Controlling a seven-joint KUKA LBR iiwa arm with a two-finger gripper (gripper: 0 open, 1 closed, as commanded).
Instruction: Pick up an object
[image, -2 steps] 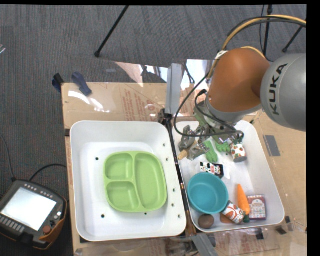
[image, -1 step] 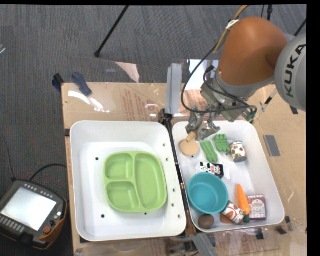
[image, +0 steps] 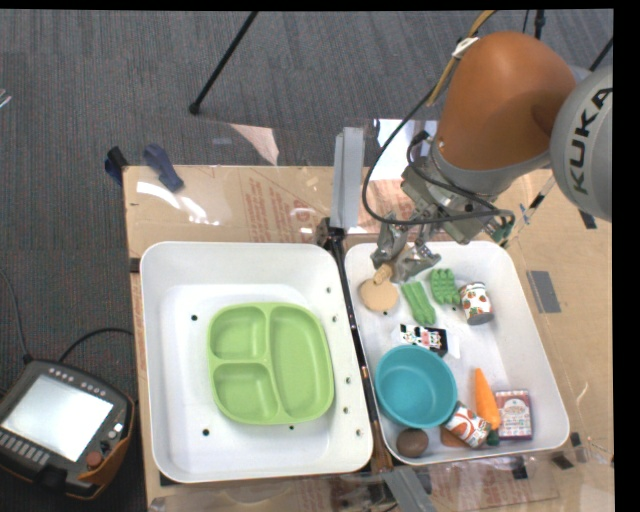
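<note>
While poised over the right bin (image: 530, 330) at its 11 o'clock corner: end effector (image: 392, 262), clenched on tan wooden spoon (image: 378, 293); green toy pieces (image: 430, 292) at 3 o'clock of spoon; blue bowl (image: 416, 386) toward 5 o'clock.

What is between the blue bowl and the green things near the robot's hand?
In the camera view, a small black-and-white cow-patterned toy lies between the blue bowl and the green toys.

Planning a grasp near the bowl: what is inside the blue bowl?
The blue bowl in the right bin shows a bare blue interior, nothing in it. Its near inner wall is hidden by the rim, so that strip stays unchecked.
</note>
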